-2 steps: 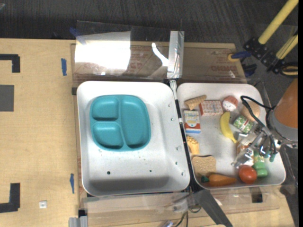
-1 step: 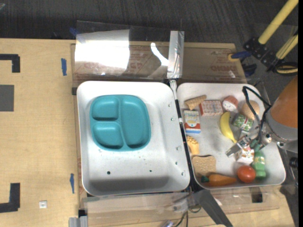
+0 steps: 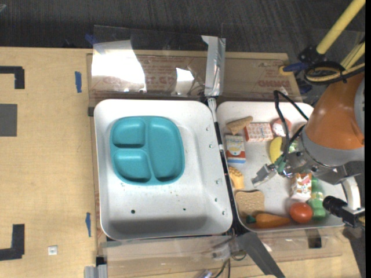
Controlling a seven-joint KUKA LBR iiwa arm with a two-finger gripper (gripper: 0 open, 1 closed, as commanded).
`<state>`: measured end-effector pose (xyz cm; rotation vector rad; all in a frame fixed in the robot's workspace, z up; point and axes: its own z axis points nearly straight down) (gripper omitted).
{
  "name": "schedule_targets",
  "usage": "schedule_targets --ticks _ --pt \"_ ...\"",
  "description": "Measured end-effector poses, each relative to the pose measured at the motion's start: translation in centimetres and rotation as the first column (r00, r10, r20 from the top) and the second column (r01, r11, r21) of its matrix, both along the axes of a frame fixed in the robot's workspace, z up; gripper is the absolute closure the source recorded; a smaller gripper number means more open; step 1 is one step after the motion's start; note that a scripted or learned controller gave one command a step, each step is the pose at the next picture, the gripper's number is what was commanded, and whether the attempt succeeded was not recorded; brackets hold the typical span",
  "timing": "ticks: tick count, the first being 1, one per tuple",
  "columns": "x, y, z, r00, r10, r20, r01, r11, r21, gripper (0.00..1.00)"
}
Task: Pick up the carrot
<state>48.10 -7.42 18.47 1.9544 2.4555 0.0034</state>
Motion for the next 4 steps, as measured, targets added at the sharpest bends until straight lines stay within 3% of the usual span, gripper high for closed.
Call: schedule_targets --ticks 1,2,3,4 --pt "8.4 0.8 0.0 0.972 -0.236 -0.003 0.236 0.972 -0.001 0.00" --pt "7.3 1.1 0.1 0.872 0.489 -0.003 -0.489 0.872 0.000 0.00" --pt "7.5 -1.8 -8.7 0.543 0.840 0.000 -0.840 0.543 -0.006 0.00" --pt "3.5 -10.7 -9.5 0.512 0.859 -0.003 -0.859 0.512 -0.012 0.00"
